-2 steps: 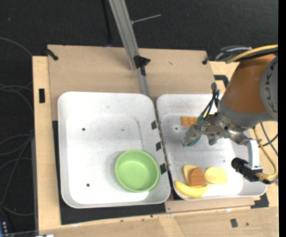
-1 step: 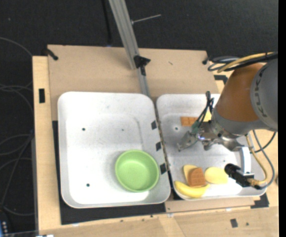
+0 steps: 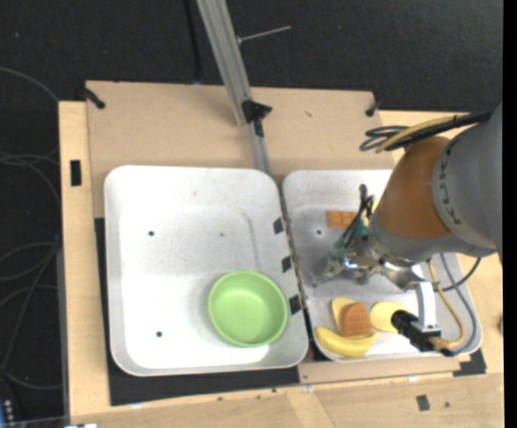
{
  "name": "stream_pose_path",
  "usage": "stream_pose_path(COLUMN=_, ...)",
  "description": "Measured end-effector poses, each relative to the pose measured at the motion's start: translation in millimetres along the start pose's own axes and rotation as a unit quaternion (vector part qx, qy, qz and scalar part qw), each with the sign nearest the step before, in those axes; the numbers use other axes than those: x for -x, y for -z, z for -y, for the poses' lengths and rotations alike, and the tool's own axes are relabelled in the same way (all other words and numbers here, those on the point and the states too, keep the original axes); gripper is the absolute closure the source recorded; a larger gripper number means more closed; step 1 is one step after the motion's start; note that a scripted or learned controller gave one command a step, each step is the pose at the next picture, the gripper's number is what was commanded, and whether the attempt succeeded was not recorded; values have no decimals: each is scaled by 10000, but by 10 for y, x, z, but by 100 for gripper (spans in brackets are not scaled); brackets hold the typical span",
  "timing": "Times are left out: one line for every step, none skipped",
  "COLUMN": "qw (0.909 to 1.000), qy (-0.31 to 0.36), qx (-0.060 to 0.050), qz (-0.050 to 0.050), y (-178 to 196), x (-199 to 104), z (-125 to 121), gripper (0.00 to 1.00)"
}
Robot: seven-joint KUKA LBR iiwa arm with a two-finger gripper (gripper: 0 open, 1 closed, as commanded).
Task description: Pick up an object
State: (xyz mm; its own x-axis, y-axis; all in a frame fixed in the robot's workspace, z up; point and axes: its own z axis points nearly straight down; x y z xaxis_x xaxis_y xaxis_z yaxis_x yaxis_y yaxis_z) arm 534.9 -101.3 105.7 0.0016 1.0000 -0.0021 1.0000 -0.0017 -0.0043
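We see the arm point(image 3: 437, 194) low over the right bin point(image 3: 312, 194), its gripper point(image 3: 352, 261) of a spread we cannot tell, holding nothing visible, so the pick remains undone; banana point(image 3: 343, 341) and brown block point(image 3: 356, 319) lie just below it.

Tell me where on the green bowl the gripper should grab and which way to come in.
Grip the green bowl by its rim, probably the right edge nearest the arm, coming straight down with one finger inside and one outside. It sits upright and open in the left bin, and its round body looks too wide to span. The gripper is over the right bin.
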Motion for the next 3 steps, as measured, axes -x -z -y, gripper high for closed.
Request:
stream_pose_path(qw=10000, qy=-20, qx=38, qz=-19, y=138, x=-7, z=-23, gripper=100)
stream_pose_path(qw=10000, qy=16, qx=29, qz=-8, y=674, x=45, z=-114, gripper=100)
stream_pose_path(qw=10000, qy=23, qx=32, qz=-4, y=1272, x=79, z=-88, gripper=100)
